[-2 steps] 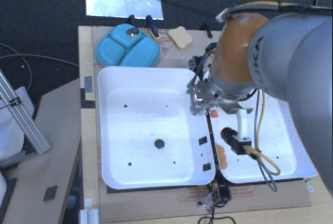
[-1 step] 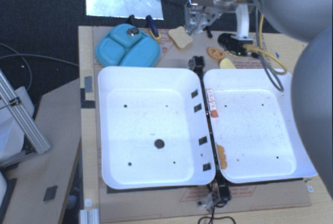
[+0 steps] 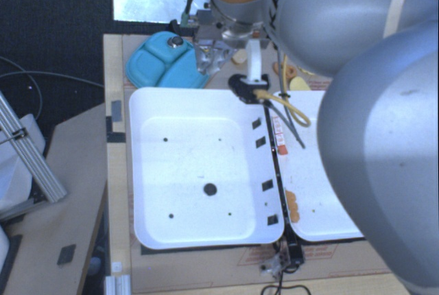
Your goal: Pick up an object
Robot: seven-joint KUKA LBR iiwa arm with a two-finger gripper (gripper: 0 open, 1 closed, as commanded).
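The grey arm covers most of the right bin, whose far side runs under it and off the edge. The tool is partly masked by the wrist. Small tan pieces by the divider are too small to name.

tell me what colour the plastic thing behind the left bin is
Light blue, like turquoise. The plastic thing sits beyond the left bin in the camera view.

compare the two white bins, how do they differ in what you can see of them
The left bin is in full view, rim to rim; the arm covers much of the right bin. The left bin's floor shows dark dots; the right bin has a small tan object by its left wall. Both are shallow and white.
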